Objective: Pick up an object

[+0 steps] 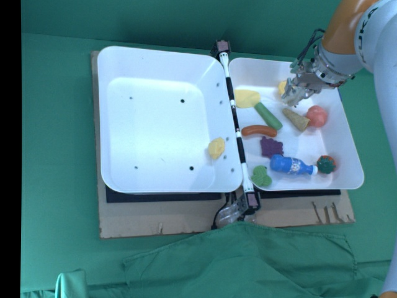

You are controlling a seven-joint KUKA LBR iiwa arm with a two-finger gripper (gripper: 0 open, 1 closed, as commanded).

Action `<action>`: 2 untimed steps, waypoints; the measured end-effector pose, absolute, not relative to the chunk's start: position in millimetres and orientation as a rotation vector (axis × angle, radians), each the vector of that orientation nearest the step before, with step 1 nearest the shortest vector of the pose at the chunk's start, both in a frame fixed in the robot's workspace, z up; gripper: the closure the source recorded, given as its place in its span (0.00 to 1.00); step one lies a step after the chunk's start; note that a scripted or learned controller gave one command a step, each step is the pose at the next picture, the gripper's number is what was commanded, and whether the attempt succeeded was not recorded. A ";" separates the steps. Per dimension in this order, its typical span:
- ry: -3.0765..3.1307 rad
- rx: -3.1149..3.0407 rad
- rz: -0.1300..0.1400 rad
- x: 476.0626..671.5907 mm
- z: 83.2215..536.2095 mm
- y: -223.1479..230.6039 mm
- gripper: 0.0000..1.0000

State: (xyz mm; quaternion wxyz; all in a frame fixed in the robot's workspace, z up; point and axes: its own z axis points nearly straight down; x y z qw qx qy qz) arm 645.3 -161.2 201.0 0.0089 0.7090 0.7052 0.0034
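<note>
My gripper point(294, 97) hangs over the back of the right bin point(347, 166), its tips pointing down. A small yellow piece point(283, 87) lies just to its left, partly hidden behind it. Right below it lies a tan cone point(296, 119), and a red ball point(317, 115) sits to the right of the cone. Further left in the same bin are a yellow lemon-shaped piece point(247, 97), a green cucumber point(268, 115) and a red sausage point(259, 130). Nothing shows between the tips.
The right bin's front holds a purple grape bunch point(271, 146), a blue bottle point(291, 165), a green piece point(261, 177) and a red-green berry point(325, 164). The left bin point(124, 67) holds one yellow piece point(216, 148). A green cloth point(248, 259) bunches at the front.
</note>
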 end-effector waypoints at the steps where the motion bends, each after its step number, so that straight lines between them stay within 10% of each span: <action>1: 2.211 2.216 0.009 648.6 268.4 -160.6 1.00; 2: 2.212 2.217 0.009 649.7 315.9 -158.5 1.00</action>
